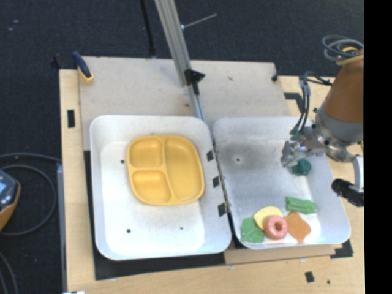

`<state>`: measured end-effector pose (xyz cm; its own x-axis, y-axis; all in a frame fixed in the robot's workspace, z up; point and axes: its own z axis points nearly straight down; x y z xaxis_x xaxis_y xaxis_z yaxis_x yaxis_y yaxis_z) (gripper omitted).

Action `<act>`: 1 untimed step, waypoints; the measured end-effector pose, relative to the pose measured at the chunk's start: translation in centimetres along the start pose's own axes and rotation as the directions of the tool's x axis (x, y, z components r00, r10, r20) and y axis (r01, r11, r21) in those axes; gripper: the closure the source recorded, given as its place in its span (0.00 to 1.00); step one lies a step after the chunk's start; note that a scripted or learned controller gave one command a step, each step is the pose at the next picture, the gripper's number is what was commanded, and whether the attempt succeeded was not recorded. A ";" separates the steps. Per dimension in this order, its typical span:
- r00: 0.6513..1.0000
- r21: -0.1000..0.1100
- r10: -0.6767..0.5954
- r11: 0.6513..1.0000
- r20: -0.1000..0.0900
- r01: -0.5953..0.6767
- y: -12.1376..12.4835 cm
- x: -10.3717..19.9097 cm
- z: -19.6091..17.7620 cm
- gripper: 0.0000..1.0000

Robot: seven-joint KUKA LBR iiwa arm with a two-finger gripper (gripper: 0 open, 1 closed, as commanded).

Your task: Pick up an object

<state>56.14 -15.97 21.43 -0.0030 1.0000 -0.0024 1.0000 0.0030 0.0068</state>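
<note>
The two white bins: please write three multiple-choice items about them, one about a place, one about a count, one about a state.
1. Where does the yellow tray lie?
A. In the left bin
B. In the right bin
C. On the bare bench

2. How many compartments does the yellow tray have?
A. Two
B. Three
C. Five

3. What is the state of the pink ring?
A. Lifted by the gripper
B. Lying in the right bin among other small things
C. Lying on the yellow tray

Answers: 1 A, the tray sits inside the left bin. 2 B, three hollows show. 3 B, the ring rests at the bin's near edge, apart from the gripper.
</note>
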 end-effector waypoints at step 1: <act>1.000 0.003 -0.005 1.000 -0.003 0.005 0.8 5.7 -1.5 1.00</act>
<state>56.87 -10.29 22.95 -0.0084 1.0000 0.0009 1.0000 0.0084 0.0042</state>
